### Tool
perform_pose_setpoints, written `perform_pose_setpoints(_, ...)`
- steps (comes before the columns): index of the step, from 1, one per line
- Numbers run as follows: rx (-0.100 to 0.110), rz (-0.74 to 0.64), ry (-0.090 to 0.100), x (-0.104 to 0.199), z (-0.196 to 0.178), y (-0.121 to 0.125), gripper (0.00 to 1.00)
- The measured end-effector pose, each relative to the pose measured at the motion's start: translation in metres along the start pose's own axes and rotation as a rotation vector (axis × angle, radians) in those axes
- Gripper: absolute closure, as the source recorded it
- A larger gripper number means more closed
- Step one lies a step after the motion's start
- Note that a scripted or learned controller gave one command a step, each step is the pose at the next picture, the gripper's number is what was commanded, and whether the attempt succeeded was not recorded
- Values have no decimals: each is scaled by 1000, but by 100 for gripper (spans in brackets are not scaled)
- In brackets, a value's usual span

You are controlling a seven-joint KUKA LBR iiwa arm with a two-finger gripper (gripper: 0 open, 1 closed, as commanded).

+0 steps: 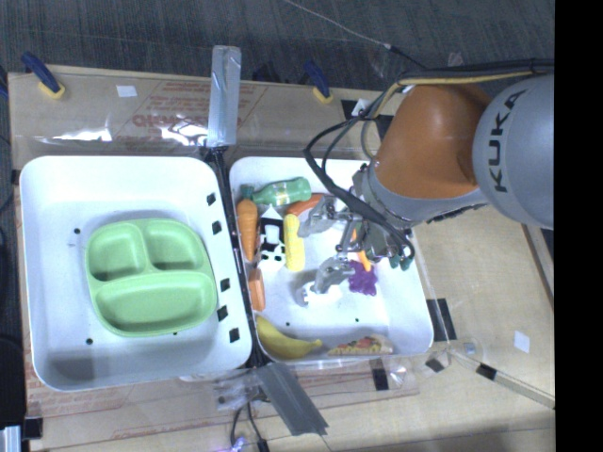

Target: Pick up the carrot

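The carrot (247, 227) lies lengthwise along the left wall of the right bin (407, 311), its thick end toward the back. My gripper (322, 248) hovers over the middle of that bin, to the right of the carrot and apart from it. Its two metal fingers (320, 217) stand open, one toward the back and one toward the front, with nothing held between them. The grey and orange arm covers the bin's right rear part.
Between carrot and gripper lie a yellow piece (294, 245) and a black-and-white block (271, 243). A green bottle (280, 193) lies at the back, a purple toy (364, 280) by the gripper, a banana (283, 342) at the front, and a small orange piece (256, 291). The left bin holds a green divided plate (149, 275).
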State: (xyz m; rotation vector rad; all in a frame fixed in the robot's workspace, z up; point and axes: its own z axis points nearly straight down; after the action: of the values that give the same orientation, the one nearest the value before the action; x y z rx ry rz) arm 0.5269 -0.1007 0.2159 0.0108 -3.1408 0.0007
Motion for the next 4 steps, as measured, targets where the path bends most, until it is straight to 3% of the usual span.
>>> perform_pose_setpoints(1,0,-64,-1,-7,26,-59,0)
perform_pose_setpoints(2,8,-245,-13,-50,106,-97,0)
perform_pose_setpoints(3,1,-253,-6,-49,100,-92,100)
perform_pose_setpoints(4,-1,137,0,7,67,-67,100)
